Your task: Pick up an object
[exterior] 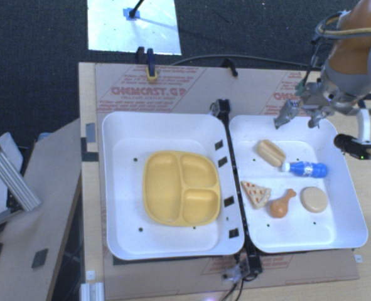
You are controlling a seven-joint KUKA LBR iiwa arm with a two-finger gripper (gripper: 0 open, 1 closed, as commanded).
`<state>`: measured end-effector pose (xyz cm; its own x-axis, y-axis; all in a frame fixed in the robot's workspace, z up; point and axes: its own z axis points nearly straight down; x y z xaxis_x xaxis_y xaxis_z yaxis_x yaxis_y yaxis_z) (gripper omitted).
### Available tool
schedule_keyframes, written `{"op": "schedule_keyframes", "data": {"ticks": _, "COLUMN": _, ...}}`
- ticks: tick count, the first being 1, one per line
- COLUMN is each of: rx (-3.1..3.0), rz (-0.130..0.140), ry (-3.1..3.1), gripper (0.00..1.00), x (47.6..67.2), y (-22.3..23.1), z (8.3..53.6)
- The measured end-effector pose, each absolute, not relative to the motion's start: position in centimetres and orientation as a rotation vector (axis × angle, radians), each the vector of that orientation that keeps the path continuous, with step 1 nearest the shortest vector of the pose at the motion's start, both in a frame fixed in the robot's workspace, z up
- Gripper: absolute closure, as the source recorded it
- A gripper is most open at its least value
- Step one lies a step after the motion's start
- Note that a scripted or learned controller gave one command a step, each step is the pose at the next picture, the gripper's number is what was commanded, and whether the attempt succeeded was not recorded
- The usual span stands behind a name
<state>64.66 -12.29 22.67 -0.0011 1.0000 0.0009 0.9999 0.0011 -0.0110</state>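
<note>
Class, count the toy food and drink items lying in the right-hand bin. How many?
5: hot dog bun at the back, blue bottle beside it, pizza slice, drumstick and round biscuit nearer the front. None looks hidden.

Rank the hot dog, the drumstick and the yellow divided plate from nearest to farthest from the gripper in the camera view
Measured from the gripper, which sits over the right bin's far edge:
1. Hot dog, far part of the right bin, just below the gripper.
2. Drumstick, near part of the same bin, beside the pizza slice.
3. Yellow divided plate, in the left bin, across the divide.
</note>
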Motion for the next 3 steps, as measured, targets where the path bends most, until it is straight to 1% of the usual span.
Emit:
{"op": "schedule_keyframes", "data": {"ticks": 1, "rx": -2.219, "rz": -0.001, "ry": -2.226, "gripper": 0.0, "x": 64.9, "y": -12.3, "z": 23.5}}
{"op": "schedule_keyframes", "data": {"ticks": 2, "rx": -2.217, "rz": -0.001, "ry": -2.228, "gripper": 0.0, "x": 65.9, "y": -12.3, "z": 18.8}}
{"op": "schedule_keyframes", "data": {"ticks": 3, "rx": -2.215, "rz": 0.0, "ry": -2.229, "gripper": 0.0, "x": 66.3, "y": -12.2, "z": 14.7}}
